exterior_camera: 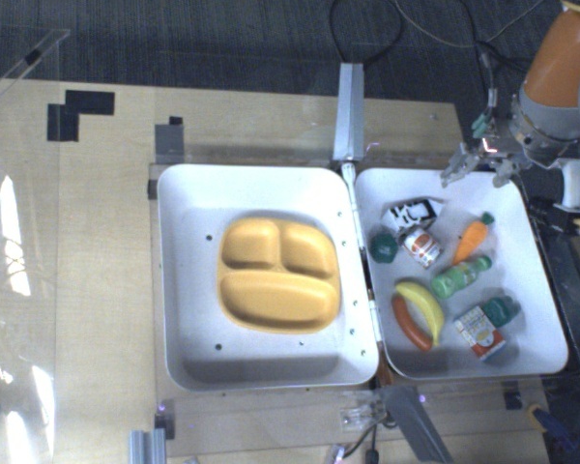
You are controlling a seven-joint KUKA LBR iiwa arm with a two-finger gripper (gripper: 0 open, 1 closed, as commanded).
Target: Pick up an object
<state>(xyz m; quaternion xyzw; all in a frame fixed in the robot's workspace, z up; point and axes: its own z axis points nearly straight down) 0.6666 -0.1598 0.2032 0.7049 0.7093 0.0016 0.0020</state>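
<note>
The right bin [546, 341] holds several small items: a carrot [472, 239], a green bottle [460, 276], a banana [420, 304], a red sausage [412, 324], a small can [421, 247], a black-and-white carton [411, 213], a dark green ball [383, 248] and a juice box [479, 330]. My gripper [481, 167] hangs open above the bin's far edge, up and right of the carton. Nothing sits between its fingers. The carrot lies below it, toward the camera.
The left bin [179, 288] carries a yellow three-compartment tray [276, 273]. A metal divider post [348, 114] stands between the bins at the back. Black cables [387, 27] loop on the floor behind the bench. A teal object [501, 308] lies by the juice box.
</note>
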